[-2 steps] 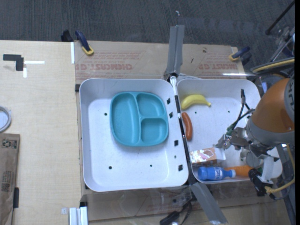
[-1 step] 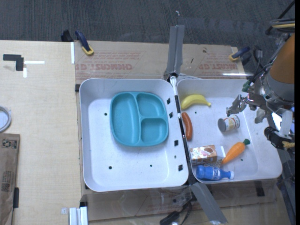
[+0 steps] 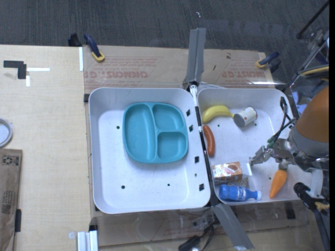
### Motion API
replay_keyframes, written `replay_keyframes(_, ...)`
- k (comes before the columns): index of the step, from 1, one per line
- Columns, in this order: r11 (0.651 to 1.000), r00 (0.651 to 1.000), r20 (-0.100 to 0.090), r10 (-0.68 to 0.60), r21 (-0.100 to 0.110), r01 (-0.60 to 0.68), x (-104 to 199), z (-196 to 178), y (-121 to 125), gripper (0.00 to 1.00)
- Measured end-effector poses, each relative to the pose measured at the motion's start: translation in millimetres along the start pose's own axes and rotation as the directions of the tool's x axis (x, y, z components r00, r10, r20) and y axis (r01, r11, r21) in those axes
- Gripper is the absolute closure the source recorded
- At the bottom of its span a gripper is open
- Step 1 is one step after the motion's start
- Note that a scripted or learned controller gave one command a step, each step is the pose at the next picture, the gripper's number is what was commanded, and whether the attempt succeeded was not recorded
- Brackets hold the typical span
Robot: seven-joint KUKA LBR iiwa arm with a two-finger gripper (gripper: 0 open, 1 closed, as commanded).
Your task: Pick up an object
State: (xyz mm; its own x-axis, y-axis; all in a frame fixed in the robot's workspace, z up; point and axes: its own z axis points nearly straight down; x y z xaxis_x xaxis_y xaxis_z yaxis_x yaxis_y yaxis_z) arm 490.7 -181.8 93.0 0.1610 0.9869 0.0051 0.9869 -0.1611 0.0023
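Nothing picked yet: end effector [image 3: 263,155] hovers low in right bin [image 3: 272,101], fingers apart and holding nothing, between juice carton [image 3: 228,171] and carrot [image 3: 278,184]; grasp and lift remain.

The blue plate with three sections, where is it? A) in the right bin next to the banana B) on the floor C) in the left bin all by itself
C: the blue plate lies in the left bin, and the banana lies in the right bin.
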Motion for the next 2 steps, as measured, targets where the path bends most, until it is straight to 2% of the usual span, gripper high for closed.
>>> replay_keyframes(1,1.0,1.0,0.002,0.003,0.005,-0.003,-1.2,-5.5,-0.8,1.0)
replay_keyframes(2,0.936,0.936,0.007,0.353,0.007,-0.353,-6.2,4.0,-13.3,1.0)
